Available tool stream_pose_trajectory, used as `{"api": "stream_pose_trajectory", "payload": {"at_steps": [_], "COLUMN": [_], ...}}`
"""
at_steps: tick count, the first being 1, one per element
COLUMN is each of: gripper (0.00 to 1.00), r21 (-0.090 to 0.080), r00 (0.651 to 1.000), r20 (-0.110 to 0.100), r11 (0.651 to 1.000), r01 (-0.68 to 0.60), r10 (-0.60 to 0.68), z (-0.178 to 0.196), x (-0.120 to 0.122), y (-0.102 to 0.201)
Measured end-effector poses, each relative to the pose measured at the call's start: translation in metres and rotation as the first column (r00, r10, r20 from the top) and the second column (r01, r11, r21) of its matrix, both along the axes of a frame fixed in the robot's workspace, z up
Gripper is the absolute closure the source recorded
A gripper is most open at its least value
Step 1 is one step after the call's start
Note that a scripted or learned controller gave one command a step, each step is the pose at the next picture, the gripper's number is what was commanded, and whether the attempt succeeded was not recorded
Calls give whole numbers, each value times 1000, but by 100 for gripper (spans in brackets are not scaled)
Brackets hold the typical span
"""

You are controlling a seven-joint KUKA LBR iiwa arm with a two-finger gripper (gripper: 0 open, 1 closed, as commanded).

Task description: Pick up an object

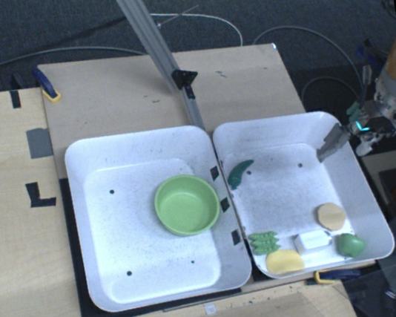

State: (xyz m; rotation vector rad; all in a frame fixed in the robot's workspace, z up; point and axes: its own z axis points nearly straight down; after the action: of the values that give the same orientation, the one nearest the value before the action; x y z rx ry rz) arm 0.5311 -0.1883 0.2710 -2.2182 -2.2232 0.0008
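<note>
The right bin (pixel 268 131) holds several small objects. A dark green curved piece (pixel 239 172) lies near its left wall. Along the front lie a bumpy green piece (pixel 264 241), a yellow lump (pixel 283 261), a white block (pixel 313 239), a tan round piece (pixel 331 216) and a green ball (pixel 350 245). A light green bowl (pixel 186 205) sits in the left bin (pixel 101 163). My gripper (pixel 333 142) hangs over the right bin's far right corner, well apart from every object, with nothing seen in it.
A grey pole (pixel 151 37) slants in from the top and ends at a black clamp (pixel 185 78) behind the bins. Cables (pixel 237 31) trail over the dark floor behind the bench. Black tape marks (pixel 35 195) dot the wooden top at left.
</note>
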Motion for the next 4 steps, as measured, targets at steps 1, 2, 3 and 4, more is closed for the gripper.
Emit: {"api": "stream_pose_trajectory", "payload": {"at_steps": [1,2,3,4], "gripper": [0,0,0,100], "r21": [0,0,1,1], "r00": [1000,1000,1000,1000], "r20": [-5,-5,-7,-2], "r11": [1000,1000,1000,1000], "r01": [1,2,1,0], "r10": [-1,-2,-1,0], "z": [-44,-92,-155,-142], "x": [-5,-2,1,2], "y": [3,-4,0,0]}}
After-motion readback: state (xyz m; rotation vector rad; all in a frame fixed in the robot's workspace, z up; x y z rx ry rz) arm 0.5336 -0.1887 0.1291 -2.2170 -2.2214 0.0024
